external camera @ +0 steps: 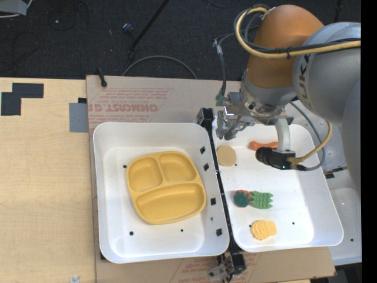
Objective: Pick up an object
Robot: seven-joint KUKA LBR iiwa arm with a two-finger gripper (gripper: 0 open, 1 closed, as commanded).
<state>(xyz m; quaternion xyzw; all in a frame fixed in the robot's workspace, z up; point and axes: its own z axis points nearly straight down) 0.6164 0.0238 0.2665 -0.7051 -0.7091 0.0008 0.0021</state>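
Bench surface: pale wood top with a cardboard sheet (147, 99) under two shallow white plastic bins set side by side, dark floor and loose cables behind.

Arm config: grey arm with orange wrist band (283, 34) enters from the right and hangs over the far edge of the right bin (321, 217). Two-finger gripper (231, 125) sits low at that bin's far-left corner, next to the black divider hardware. Finger gap is lost in clutter; cannot tell whether apart or together. Nothing visible betw. the fingers, so treat as no grasp.

Pick candidates, rel. to gripper:
- Flat round tan disc (226, 155): just below gripper, nearest item; prob. the target given approach posn.
- Small orange carrot-like piece (262, 145): just to the right, partly behind the black cable fitting (275, 157).
- Green toy w/ leafy end (254, 199): further toward the near side.
- Yellow ridged corn-like toy (263, 229): furthest off, near front wall.

Left bin (112, 229), well across from gripper, holds a yellow three-compartment plastic tray (166, 187) lying flat; likely a bulky alt. object, not in reach of current pose.

Status: pick not yet made. Disc is thin and flat, so grip may slip.
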